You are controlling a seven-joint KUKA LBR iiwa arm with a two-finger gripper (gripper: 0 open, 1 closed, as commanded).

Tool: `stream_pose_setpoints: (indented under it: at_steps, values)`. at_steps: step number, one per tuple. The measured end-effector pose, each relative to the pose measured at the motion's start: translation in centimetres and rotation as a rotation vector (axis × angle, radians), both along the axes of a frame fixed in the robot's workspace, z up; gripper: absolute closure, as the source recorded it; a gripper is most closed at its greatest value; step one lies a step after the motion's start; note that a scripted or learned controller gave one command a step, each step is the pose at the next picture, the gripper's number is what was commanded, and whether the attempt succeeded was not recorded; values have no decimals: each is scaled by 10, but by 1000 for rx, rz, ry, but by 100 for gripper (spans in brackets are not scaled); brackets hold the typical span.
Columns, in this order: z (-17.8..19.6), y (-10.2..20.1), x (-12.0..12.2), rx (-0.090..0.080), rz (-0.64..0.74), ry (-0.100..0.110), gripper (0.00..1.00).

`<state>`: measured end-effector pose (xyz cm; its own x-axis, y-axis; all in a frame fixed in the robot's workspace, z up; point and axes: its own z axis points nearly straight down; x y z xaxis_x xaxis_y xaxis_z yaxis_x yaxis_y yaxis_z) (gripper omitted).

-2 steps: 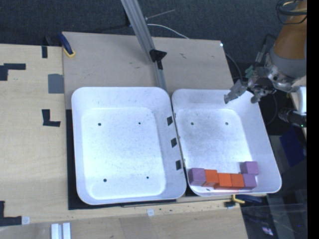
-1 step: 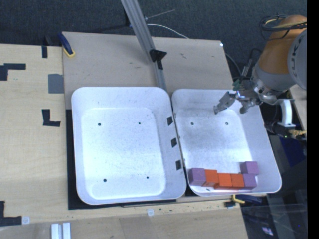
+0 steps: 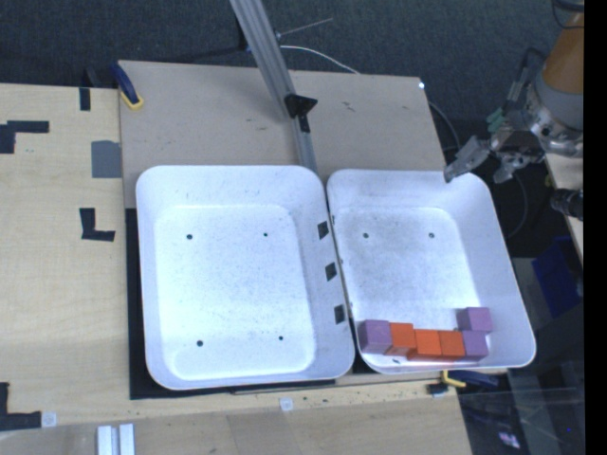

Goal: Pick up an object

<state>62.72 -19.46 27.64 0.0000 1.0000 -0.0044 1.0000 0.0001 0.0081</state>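
The gripper (image 3: 462,166) hangs at the far right corner of the right bin (image 3: 507,254), just over its rim and well apart from anything it could pick. Nothing sits between its fingers; whether they are spread or pressed together I cannot tell, since the end of the tool is small and dark against the rim.

The things to pick lie in a tight row along the near wall of the right bin: a purple block (image 3: 377,335) at the left end, orange blocks (image 3: 427,342) in the middle, and more purple blocks (image 3: 475,331) at the right end, one seeming to sit a little higher than the rest. The left bin (image 3: 156,254) holds no blocks.

The step in hand looks like the approach, with the whole pick yet to do. To do it well, I judge the arm should travel along the bin toward the near wall while staying high, then come straight down with the fingers wide. The row is packed, pieces touching each other and pressed close to the wall, so a finger has little room to slide between neighbours. The left purple block seems the best choice: its left face is free, and a grasp across its free faces avoids wedging into the orange pieces. The raised purple piece at the right end is another fair target, since its sides stand clear above the row. Descend slowly near the sloped wall, which could deflect a finger or push the block away
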Motion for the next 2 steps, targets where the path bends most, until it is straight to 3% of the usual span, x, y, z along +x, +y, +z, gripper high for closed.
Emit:
stream_pose_setpoints:
  at_steps: [1,2]
  values:
    - [-8,29,-32,4,1,11,0]
    - [2,29,-31,3,2,10,100]
